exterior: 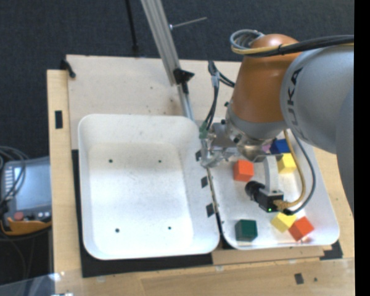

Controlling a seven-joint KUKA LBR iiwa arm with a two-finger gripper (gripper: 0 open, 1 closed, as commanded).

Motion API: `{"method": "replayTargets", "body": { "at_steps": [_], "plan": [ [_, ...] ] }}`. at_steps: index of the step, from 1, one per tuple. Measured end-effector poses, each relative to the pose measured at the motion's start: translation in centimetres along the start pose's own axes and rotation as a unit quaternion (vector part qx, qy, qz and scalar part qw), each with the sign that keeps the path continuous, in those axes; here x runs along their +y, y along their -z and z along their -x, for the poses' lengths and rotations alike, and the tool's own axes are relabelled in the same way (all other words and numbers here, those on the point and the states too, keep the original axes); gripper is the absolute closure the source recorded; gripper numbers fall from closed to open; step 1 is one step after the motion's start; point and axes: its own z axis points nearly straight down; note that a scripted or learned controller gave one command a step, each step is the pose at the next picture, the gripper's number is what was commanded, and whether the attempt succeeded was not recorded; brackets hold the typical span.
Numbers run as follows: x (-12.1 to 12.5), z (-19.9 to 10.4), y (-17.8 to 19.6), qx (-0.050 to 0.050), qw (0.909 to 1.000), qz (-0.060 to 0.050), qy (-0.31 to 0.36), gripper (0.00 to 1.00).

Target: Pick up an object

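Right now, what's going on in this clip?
A grey KUKA arm with an orange band reaches in from the right and hangs over the right bin, near its upper left corner. That bin holds small blocks: an orange one just below the wrist, a green one near the front, yellow and orange-red ones at the front right, and blue and yellow ones further back. Nothing looks lifted yet. The left bin sits beside it.

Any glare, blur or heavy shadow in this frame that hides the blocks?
Camera view: soft even light, slight overall blur; the arm covers part of the right bin, but the green block and orange block stay readable; no strong glare.
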Motion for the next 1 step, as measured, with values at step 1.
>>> {"method": "replayTargets", "body": {
  "at_steps": [1],
  "plan": [
    [-2.44,-4.90,0.19,0.000,1.0000,0.000,0.000,1.00]
  ]
}}
